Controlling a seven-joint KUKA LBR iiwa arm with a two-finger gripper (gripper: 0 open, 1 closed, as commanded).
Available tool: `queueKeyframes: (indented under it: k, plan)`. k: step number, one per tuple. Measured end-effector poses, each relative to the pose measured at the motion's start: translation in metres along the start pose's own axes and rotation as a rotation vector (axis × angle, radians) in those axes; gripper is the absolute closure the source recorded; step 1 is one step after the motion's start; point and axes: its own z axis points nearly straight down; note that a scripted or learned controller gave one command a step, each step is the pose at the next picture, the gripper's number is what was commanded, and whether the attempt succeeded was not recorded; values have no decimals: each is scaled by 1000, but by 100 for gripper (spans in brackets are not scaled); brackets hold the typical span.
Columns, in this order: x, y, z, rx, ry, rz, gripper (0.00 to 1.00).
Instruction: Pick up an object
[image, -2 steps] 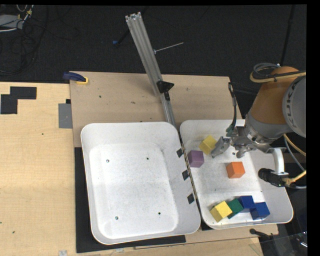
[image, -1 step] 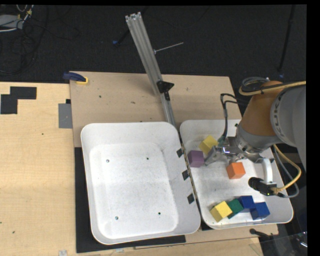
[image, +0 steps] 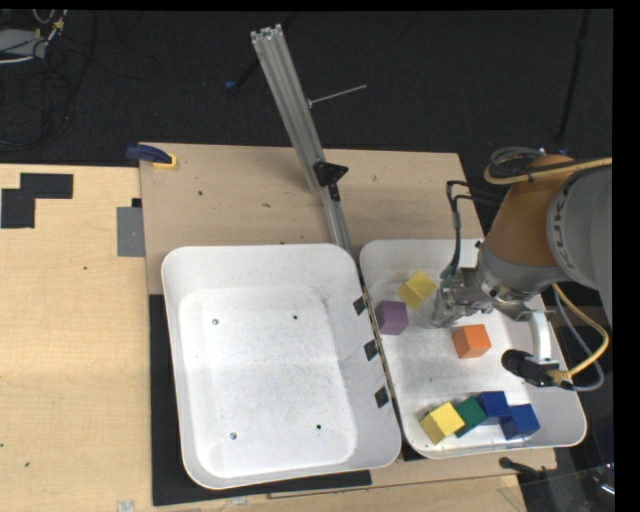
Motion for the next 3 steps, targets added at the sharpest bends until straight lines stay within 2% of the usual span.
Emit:
queueKeyframes:
  k: [1,3]
  plan:
    - [-2,-1,-42,-5,-1,0,100]
    - [10,6,-157,-8,-2,-10,100]
